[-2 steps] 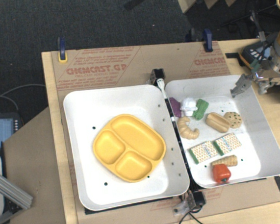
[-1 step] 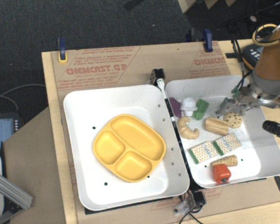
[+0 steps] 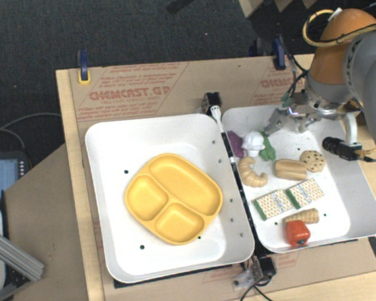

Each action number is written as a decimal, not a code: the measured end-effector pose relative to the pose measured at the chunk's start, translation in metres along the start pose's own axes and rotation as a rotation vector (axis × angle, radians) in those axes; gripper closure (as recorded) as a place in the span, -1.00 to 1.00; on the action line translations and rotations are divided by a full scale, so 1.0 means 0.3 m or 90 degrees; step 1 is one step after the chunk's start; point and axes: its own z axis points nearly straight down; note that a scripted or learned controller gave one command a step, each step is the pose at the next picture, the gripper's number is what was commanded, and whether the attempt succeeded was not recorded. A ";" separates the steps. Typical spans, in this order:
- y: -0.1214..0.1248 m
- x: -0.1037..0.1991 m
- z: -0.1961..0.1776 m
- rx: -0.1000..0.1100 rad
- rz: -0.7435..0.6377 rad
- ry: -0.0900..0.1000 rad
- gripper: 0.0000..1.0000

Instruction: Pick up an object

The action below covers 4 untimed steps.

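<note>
I see no object lifted yet: the cookie (image 3: 313,161), bread roll (image 3: 290,169) and croissant (image 3: 251,173) lie in the right bin (image 3: 360,219). My gripper (image 3: 295,117) hovers at their twelve o'clock, finger spread unclear. Judged: approach step; next, descend over one piece.

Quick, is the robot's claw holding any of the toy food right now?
Gripper: it hangs over the top of the right bin, above the toy food; whether it is open, shut or holding anything cannot be told.
</note>
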 end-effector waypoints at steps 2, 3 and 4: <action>-0.199 0.158 0.001 0.006 0.006 -0.001 -1.00; -0.297 0.151 0.000 0.005 0.005 0.000 -1.00; -0.292 0.152 -0.035 0.003 0.005 -0.001 1.00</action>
